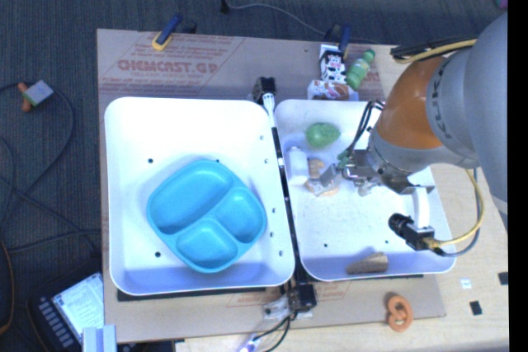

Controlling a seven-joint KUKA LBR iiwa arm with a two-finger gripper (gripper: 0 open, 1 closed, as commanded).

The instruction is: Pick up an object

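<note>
My gripper [346,175] hangs low over the middle of the right bin [412,260], its grey fingers pointing left. Just left of the fingertips lies a small tan and orange object [320,187], with another small pale piece [316,166] above it. A green rounded object [322,133] rests near the bin's top left. A brown stick-like object [367,263] lies by the bin's front rim. The fingers look slightly apart, and nothing shows between them. The arm's orange band [417,107] covers the bin's upper right.
The left bin [132,128] holds a blue divided plate [206,213]. A green bottle and a small box [342,72] stand behind the right bin. An orange ring [399,310] lies on the board in front. A black cable and yellow cable trail at the right.
</note>
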